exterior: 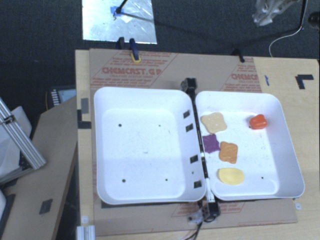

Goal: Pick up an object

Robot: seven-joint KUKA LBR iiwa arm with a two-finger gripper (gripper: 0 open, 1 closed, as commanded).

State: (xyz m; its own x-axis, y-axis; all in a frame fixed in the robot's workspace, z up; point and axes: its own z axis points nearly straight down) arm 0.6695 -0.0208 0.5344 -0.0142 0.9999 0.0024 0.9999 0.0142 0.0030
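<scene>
White bins: left bin, right bin side by side.
Right bin: red piece, tan piece, purple piece, orange piece, yellow piece, long axis across.
Gripper: top right, off the bench; fingers unclear.

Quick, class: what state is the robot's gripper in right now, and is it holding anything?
Gripper: up at the top right, well above the right bin; too blurred to tell its state, nothing seen held.

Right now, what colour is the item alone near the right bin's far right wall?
Red-orange, seen clearly in the camera view, lying apart from the other pieces.
</scene>
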